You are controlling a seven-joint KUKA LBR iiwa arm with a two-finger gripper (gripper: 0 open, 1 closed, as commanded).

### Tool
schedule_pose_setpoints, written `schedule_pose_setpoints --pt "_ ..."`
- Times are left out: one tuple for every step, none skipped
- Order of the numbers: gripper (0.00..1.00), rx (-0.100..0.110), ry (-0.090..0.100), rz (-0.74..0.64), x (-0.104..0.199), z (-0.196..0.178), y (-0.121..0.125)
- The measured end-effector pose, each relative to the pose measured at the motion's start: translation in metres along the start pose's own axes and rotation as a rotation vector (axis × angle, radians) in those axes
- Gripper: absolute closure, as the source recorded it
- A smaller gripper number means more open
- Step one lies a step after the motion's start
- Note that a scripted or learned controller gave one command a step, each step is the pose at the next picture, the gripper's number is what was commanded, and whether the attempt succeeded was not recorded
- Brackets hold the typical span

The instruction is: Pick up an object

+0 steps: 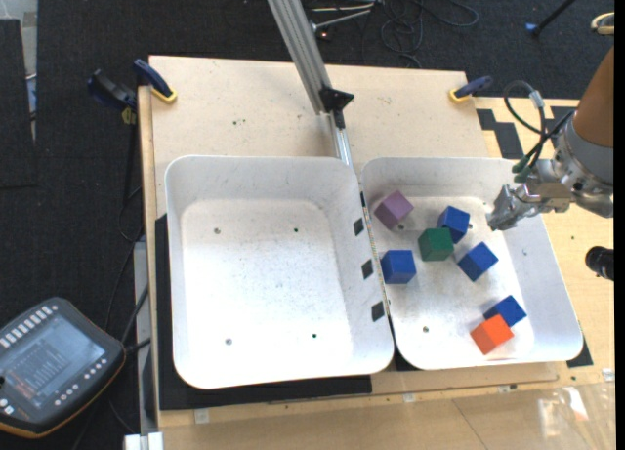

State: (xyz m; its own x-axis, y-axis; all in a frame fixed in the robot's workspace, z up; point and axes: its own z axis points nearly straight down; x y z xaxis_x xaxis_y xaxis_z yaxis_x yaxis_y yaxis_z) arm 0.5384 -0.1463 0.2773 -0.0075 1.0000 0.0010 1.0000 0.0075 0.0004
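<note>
End effector (508,209): hovering over the right bin's far right side, just inside its rim, tilted toward the blocks; too small and blurred to tell whether released or clenched, nothing visible in its grasp.
Right bin (547,287): on the surface's right half, carrying all the blocks.
Left bin (195,194): on the surface's left half, beside the other bin.
Nearest candidates: blue cube (454,222) just beside the tool, on its left; second blue cube (478,261) slightly nearer the front edge.
Crowded cluster: green cube (437,243) touching or almost touching the first blue cube; hard to tell which.
Others: purple cube (395,209) near the bins' shared edge; another blue cube (397,266) in front of it; orange cube (492,334) pressed against a blue block (508,310) toward the front right corner.
Step in hand: final approach, target probably one of the two closest blue cubes.
Doing it well: favour the second blue cube, standing apart from its neighbours; descend straight down, centred, aligned with flat faces; avoid nudging the green one.
</note>
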Motion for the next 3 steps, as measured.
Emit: schedule_pose_setpoints --pt "1.00 0.002 0.000 0.000 0.046 0.015 0.011" --pt "1.00 0.000 -0.001 0.001 0.089 0.016 0.019" --pt "1.00 0.000 0.000 0.000 0.132 0.021 0.028"
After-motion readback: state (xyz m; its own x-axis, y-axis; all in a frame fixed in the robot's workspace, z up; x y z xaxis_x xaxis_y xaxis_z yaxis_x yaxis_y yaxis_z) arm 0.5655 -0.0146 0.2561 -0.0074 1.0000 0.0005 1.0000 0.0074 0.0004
